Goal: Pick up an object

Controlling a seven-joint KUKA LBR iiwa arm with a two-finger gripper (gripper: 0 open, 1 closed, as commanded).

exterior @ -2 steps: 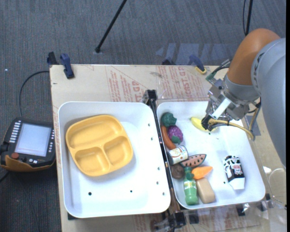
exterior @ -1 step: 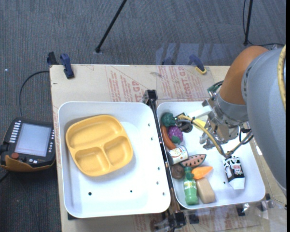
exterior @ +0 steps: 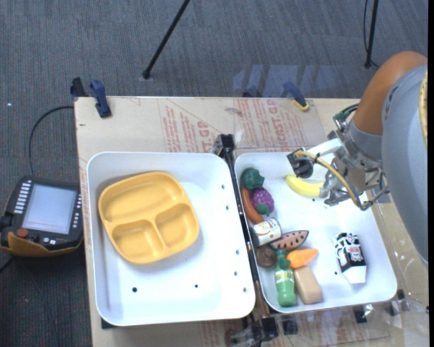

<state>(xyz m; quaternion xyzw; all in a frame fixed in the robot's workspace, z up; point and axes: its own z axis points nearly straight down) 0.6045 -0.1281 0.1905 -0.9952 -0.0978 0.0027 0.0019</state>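
Observation:
My gripper (exterior: 319, 179) hangs over the upper right part of the right bin (exterior: 379, 226), just right of a yellow banana (exterior: 302, 186) and partly covering its end. Whether it touches the banana I cannot tell. Further left in the same bin lie a green broccoli (exterior: 251, 178), purple grapes (exterior: 263, 201), a small can (exterior: 267, 231) and a watermelon slice (exterior: 289, 239). Near the front are an orange carrot (exterior: 303, 256), a green bottle (exterior: 284, 284) and a tan block (exterior: 307, 286). A black-and-white milk carton (exterior: 350, 256) stands at the right.
The left bin (exterior: 108, 295) holds a yellow divided plate (exterior: 148, 215). A teach pendant (exterior: 42, 217) lies on the floor to the left of the bench. Blue clamps (exterior: 100, 96) grip the bench's back edge. The grey arm (exterior: 408, 143) fills the right side.

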